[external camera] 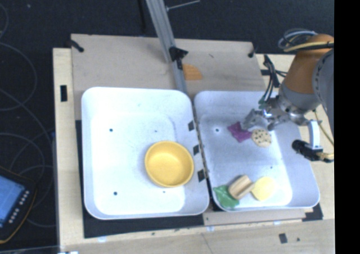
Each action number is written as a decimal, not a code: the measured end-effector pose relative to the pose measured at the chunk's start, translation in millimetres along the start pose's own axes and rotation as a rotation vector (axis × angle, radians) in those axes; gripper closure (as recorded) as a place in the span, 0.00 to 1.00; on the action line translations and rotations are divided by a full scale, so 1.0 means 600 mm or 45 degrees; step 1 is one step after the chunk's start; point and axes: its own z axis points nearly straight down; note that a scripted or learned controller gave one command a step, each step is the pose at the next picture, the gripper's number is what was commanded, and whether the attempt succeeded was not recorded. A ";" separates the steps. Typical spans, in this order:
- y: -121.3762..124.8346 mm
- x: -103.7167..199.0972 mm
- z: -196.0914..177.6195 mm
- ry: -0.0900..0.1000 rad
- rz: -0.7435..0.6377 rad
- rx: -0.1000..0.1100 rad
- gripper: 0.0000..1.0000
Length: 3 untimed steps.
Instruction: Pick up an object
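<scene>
- Fingers on gripper (260, 125): spread open, nothing between them, low in right bin (292, 191).
- Purple piece (239, 132) just left, speckled cookie-like disc (261, 137) just beside tips.
- Risk: closing between the two, catching neither, or nudging the disc away.

Both white bins look like smooth moulded plastic with a faint sheen, the left bin (101, 107) lightly speckled and the right bin (292, 185) scuffed grey. At the left bin's five o'clock sits a yellow bowl (169, 163), matt plastic by the look of it. The bench (129, 59) is pale, unvarnished wood. At twelve o'clock a slanted rail (160, 22) has a dull brushed-metal finish.
</scene>
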 end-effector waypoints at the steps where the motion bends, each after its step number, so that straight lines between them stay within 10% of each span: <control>1: 0.004 -0.001 -0.026 -0.002 0.000 -0.012 1.00; 3: -0.001 0.005 -0.210 0.002 -0.008 -0.015 1.00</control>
